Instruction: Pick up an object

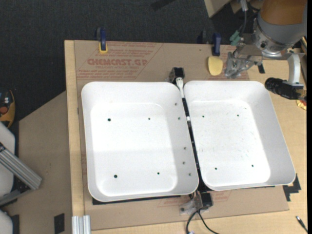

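Although the gripper's [237, 66] state cannot be told, the yellow object [215, 65] just beside it, outside the bins, is judged light and soft, best pinched across its middle.

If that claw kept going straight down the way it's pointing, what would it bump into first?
Probably the brown board just behind the right bin, beside the yellow lump. The gripper hangs there pointing down, though depth is hard to judge.
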Motion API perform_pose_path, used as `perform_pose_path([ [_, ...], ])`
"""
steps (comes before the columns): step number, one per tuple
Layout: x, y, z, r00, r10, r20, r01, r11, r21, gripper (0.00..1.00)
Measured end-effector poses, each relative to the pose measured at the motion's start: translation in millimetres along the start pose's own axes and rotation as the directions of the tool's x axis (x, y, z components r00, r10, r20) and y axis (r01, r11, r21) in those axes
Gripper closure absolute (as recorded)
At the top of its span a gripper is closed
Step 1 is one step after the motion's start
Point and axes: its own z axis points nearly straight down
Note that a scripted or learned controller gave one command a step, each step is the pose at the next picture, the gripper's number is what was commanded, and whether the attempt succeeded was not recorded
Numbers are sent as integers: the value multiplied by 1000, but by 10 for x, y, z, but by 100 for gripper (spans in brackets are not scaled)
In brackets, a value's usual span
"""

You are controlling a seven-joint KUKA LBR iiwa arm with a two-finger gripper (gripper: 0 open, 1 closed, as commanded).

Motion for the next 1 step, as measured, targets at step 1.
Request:
perform_pose_path([
  [1,1297,229,915,1000,-12,-4,12,1000,6,100],
])
